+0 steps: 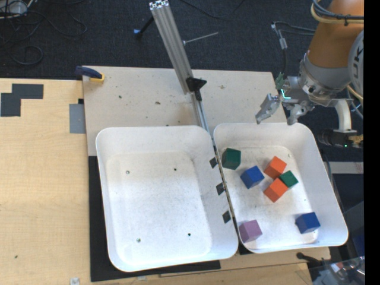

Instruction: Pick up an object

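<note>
The right bin (320, 159) holds several small blocks: a dark green cube (231, 158), a blue cube (252, 176), two orange cubes (275, 167) (275, 190), a small green block (289, 179), a second blue cube (307, 222) and a purple cube (250, 230). My gripper (279, 113) hangs above the bin's far rim, apart from all the blocks. Its two fingers (265, 110) are spread, with nothing between them.
The left bin (119, 159) sits beside the right one. A slanted aluminium bar (175, 46) with a black clamp runs down to the divide between the bins. A blue and yellow tool (90, 73) lies at the bench's far left corner.
</note>
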Motion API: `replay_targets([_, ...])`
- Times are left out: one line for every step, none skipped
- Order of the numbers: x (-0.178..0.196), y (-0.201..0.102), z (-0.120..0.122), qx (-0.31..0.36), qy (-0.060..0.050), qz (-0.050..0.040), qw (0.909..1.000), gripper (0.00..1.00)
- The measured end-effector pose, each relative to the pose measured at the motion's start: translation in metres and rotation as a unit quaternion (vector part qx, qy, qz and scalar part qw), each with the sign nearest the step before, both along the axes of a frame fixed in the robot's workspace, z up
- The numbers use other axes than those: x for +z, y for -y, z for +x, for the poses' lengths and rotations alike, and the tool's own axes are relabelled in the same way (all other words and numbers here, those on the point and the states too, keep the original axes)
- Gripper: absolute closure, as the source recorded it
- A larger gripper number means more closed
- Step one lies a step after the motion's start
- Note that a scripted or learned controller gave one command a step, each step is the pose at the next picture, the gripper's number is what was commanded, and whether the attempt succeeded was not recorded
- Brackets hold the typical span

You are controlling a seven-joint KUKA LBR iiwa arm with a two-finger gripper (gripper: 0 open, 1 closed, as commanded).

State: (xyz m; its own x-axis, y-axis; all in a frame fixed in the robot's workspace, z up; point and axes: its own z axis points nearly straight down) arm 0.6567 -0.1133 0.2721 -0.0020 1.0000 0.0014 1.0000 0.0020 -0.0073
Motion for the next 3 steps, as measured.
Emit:
replay_targets([0.002,0.000,0.001,0.001,0.002,-0.0006,1.0000,0.00])
replay_targets([-0.044,-0.006,0.005,0.001,0.000,-0.0003,1.0000,0.00])
replay_targets([-0.089,-0.006,0.000,-0.001,-0.001,-0.0004,1.0000,0.00])
